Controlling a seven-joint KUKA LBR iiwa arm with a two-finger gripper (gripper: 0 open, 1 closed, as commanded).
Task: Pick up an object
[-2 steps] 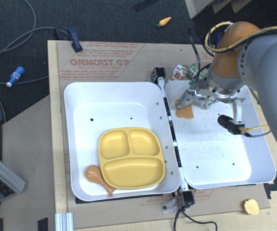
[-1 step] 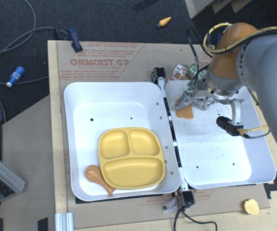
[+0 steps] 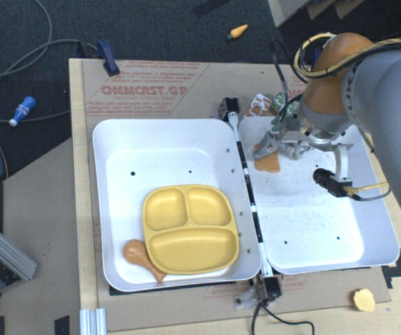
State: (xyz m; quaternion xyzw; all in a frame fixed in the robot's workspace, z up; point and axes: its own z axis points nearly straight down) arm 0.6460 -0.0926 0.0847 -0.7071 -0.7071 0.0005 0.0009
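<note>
We note the gripper (image 3: 275, 147) low in the right bin (image 3: 312, 243), near its upper left corner, with a small orange-tan piece (image 3: 268, 162), perhaps toy food, lying on the bin floor just under and beside the fingers; whether those fingers stand apart or together we cannot tell, and nothing shows plainly clamped between them. Our worry: the piece sits close to the divider between the bins, so a closing finger could nudge it against the wall or skid it away rather than trap it, and its flat shape gives little to bite on. The black fitting and cable (image 3: 333, 182) hanging off the wrist trail low over the bin and could snag or sweep things. In the left bin (image 3: 116, 145) lie a yellow divided plate (image 3: 188, 227) and an orange drumstick-shaped toy (image 3: 141, 255) touching its lower left edge, well apart from the arm. A crumpled wrapper (image 3: 261, 105) rests on the counter (image 3: 158, 86) just beyond the right bin, and a yellow chunk (image 3: 363, 299) sits near the counter's lower right corner.
</note>
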